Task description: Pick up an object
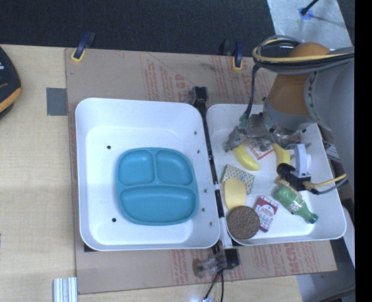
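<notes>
Arm: you've got the gripper low in the right bin, orange band above it, reaching in over the far end.
Fingers: dark and blurred against the clutter, so you cannot tell whether they are spread or closed, and nothing reads as caught between them.
Nearest target: the yellow banana-shaped piece lies just below the fingers, touching or nearly so; treat that as your object.
Beside the fingers: a small red-and-white packet sits just to the arm side of them, with a second yellow piece beyond it.
Further from the fingers: yellow block, brown round disc, red carton and green bottle all lie well toward the near end.
Left bin: the blue divided plate sits well apart from the fingers; ignore it.
How to do it well: centre yourself over the banana piece's middle, straddle its narrow width, and keep clear of the packet so you don't pinch two things.
Risk: the curved toy may roll out as you close, so go straight down and lift slowly.
</notes>
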You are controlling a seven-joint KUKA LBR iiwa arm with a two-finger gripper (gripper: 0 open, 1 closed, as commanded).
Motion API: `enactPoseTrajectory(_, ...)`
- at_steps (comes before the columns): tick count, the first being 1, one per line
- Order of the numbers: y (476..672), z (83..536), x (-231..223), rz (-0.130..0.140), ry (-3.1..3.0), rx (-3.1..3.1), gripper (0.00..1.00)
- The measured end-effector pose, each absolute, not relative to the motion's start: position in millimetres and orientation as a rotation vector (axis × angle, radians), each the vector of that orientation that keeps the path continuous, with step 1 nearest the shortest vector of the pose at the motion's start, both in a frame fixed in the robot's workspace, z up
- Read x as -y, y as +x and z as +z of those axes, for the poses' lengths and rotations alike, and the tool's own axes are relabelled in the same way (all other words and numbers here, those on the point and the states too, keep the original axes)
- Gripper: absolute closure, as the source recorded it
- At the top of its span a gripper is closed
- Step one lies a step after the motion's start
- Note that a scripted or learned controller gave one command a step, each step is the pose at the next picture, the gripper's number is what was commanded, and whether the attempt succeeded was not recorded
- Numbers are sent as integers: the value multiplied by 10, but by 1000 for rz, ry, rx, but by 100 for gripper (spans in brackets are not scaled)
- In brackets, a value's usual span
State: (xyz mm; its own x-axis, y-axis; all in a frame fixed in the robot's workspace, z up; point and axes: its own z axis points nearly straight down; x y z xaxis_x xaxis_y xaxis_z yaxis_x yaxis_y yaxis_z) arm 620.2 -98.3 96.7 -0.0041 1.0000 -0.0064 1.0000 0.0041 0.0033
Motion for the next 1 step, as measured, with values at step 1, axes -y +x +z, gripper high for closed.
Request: enactPoseTrajectory(1, 6217, 1088, 994, 1, 2210, -2219, 100)
